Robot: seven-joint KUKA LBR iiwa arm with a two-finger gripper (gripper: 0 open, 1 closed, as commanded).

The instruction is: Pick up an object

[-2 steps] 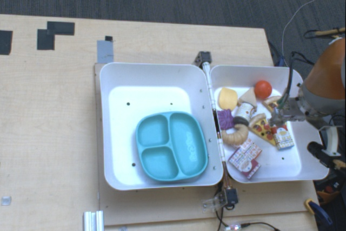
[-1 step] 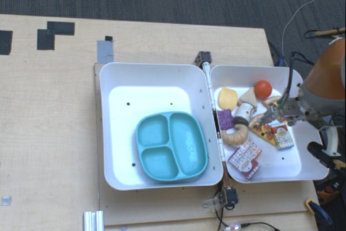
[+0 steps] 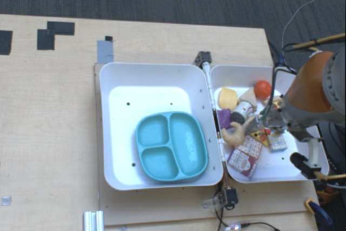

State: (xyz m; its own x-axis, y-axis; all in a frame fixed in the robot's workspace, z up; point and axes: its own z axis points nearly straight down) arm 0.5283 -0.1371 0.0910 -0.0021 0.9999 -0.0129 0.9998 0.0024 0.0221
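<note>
The right bin (image 3: pixel 281 170) holds a heap of small things: a yellow lemon-shaped toy (image 3: pixel 227 98), a red ball (image 3: pixel 263 88), a purple piece (image 3: pixel 224 117), a tan plush toy (image 3: pixel 234 133) and a patterned pink packet (image 3: pixel 244 158). My gripper (image 3: pixel 261 126) is low over the middle of this heap, just right of the plush toy and above the packet. The arm's grey wrist and orange band (image 3: pixel 313 86) cover the bin's right side. I cannot make out anything between the fingers.
The left bin (image 3: pixel 121 94) holds a blue divided plate (image 3: pixel 172 145) at its front right. A metal clamp (image 3: pixel 203 58) sits at the back where the bins meet. Cables run at the front edge (image 3: pixel 224 200) and along the right.
</note>
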